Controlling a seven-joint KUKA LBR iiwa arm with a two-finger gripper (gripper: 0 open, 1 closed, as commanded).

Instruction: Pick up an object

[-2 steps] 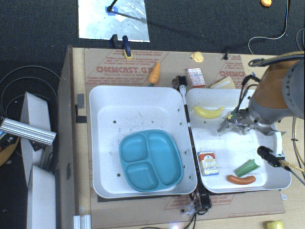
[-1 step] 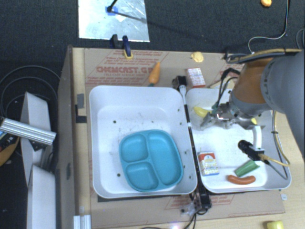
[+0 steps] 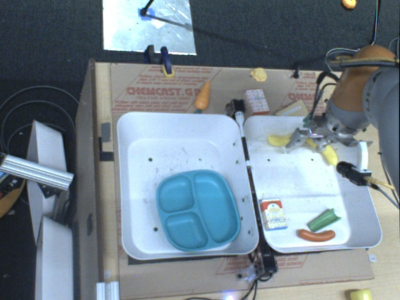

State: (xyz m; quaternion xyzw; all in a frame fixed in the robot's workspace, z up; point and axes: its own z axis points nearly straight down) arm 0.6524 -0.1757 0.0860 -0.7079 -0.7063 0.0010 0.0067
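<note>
In the right bin (image 3: pixel 312 180) a yellow banana-like piece (image 3: pixel 277 140) lies near the far wall. My gripper (image 3: pixel 302 137) hangs low just to its right, close to it or touching it. A second yellow piece (image 3: pixel 329 155) lies right of the gripper. Near the front of that bin are a small red and white box (image 3: pixel 273 214), a green object (image 3: pixel 323 219) and an orange-red sausage (image 3: pixel 315 234). Nothing shows between the gripper's tips.
The left bin (image 3: pixel 144 167) holds a blue divided plate (image 3: pixel 197 209). On the cardboard behind the bins lie a carrot (image 3: pixel 202 96), a small pinkish box (image 3: pixel 256 100) and a yellow lump (image 3: pixel 258 74). The arm (image 3: pixel 359 86) comes in over the right bin's far right corner.
</note>
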